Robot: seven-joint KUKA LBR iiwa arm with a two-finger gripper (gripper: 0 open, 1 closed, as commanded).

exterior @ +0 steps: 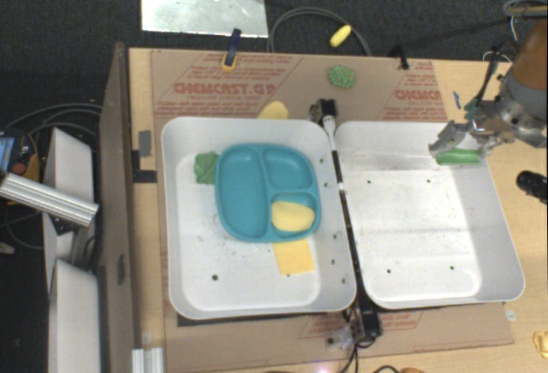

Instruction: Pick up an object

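Lowest in the frame we see a yellow square piece (294, 257) in the left bin (184, 277), just below the blue divided plate (248, 192) holding a yellow lump (293, 216). Higher, at the right bin's (479, 277) upper right rim, the gripper (462, 145) reaches in from the right edge, fingers pinching a green object (458, 156).

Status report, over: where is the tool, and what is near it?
Tool at right bin's far right edge. Green object directly at it; grasp unconfirmed. Nothing in the way.

Red "CHEMCAST GP" print repeats across the cardboard sheet (257, 80); partly legible.
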